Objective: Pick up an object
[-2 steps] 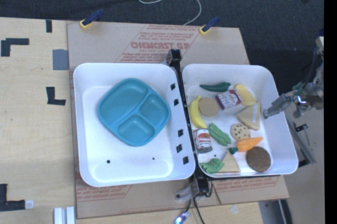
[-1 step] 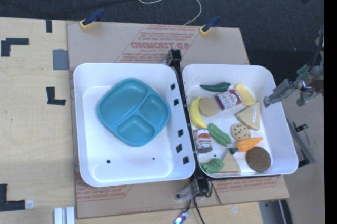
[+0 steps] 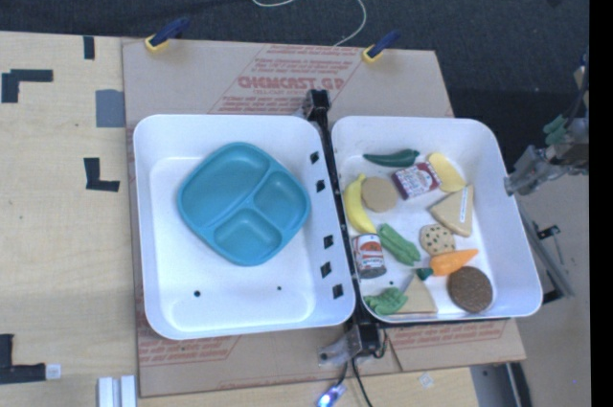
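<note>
The task looks barely begun. The gripper point(image 3: 536, 168) sits just outside the right bin point(image 3: 498, 146), past its right wall, and nothing is seen between its parts; whether it is open or closed cannot be told, since it is small and blurred at the frame's right side.

All the candidate things lie in the right bin, untouched as far as can be judged. A banana point(image 3: 356, 204) lies along the bin's left wall, with a can point(image 3: 370, 255) below it. A green pepper point(image 3: 391, 157) rests near the top wall, a purple packet point(image 3: 415, 179) just under it. A cookie point(image 3: 436, 237) and a carrot point(image 3: 450, 262) lie toward the middle, and a brown patty point(image 3: 470, 288) sits near the bottom right corner.

To the left of the right bin, the left bin point(image 3: 153, 204) holds a blue tray point(image 3: 244, 202).

What is left, by this view, is everything: reaching over the wall, choosing one thing, closing on it and lifting.
</note>
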Controlling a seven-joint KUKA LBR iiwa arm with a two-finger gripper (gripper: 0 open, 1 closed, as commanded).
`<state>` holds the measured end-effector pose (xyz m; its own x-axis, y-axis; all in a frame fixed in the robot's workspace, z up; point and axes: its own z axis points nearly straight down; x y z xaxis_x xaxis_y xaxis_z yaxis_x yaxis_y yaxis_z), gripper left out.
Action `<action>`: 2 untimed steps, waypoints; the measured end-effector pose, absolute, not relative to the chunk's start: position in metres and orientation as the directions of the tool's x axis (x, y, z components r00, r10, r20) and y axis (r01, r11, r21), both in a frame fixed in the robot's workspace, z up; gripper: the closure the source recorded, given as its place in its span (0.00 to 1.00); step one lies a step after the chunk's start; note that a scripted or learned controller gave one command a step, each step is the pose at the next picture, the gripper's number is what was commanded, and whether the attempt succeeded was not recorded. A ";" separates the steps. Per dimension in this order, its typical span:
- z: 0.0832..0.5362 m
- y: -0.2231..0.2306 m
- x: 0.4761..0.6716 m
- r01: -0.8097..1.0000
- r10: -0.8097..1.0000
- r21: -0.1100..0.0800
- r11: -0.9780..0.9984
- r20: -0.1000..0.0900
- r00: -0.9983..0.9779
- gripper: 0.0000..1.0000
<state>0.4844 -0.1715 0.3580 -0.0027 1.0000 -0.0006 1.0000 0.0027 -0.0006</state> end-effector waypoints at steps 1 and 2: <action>0.251 -0.146 0.543 1.000 1.000 -0.008 0.005 0.002 -0.005 1.00; 0.179 -0.085 0.625 1.000 1.000 -0.004 0.009 0.002 -0.009 1.00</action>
<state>0.6253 -0.0854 0.1789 -0.0087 1.0000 0.0022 1.0000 0.0087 -0.0037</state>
